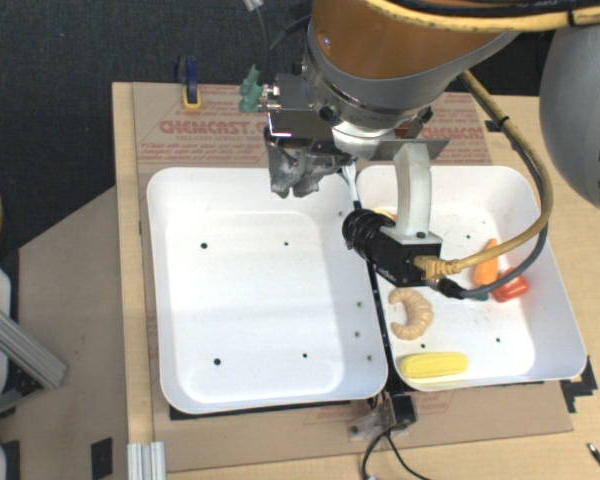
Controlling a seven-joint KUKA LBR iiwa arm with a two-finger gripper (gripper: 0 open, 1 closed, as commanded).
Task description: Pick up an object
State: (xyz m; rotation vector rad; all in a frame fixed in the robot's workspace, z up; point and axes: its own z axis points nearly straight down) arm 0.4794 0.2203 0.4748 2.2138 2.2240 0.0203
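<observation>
Pincer [298,175] over left bin [180,218] far rim, nothing visibly between fingers; grip state can't tell. Risk: closes on air, since croissant [413,314] and corn cob [433,365] lie in right bin [550,313].

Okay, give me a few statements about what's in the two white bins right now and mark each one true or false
1. A yellow corn cob lies in the right bin. True.
2. A croissant lies in the left bin. False: it is in the right bin, just above the corn.
3. An orange carrot lies in the right bin. True.
4. The end effector hangs over the bench's near edge. False: it is by the left bin's far edge.
</observation>
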